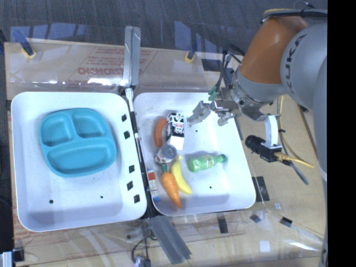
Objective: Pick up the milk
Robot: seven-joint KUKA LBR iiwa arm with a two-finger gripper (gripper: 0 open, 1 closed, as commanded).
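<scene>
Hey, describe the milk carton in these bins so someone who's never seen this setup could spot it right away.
Look in the right-hand shallow white bin, at the cluster of food items along its left side. The small black-and-white milk carton lies at the top of that cluster, beside an orange-brown sausage-shaped item and above a round metal can. It is the only boxy, cow-patterned thing there.

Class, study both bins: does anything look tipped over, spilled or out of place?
Nothing is spilled or damaged. The green bottle lies on its side in the right bin, and the milk is crowded against the sausage, can, banana and carrot.
</scene>
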